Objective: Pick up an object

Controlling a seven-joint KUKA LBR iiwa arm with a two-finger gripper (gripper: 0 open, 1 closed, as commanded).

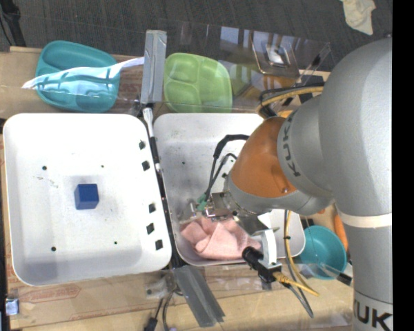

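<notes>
Grey arm (355, 116) enters from the right of the frame, occupying the right side. Orange band (262, 164) sits centre-right. Wrist points down-left; pincer (210, 209) lies low, just below frame centre.

Two shallow white bins sit side by side on the surface: the left bin (27, 185) and the right bin (186, 143). One blue cube (87, 196) lies in the left bin. One pink cloth (217, 240) lies in the right bin by its front edge. Along the surface's back edge are one teal container (76, 74) and one green container (196, 81). One teal bowl (324, 250) sits near the front right corner.
</notes>
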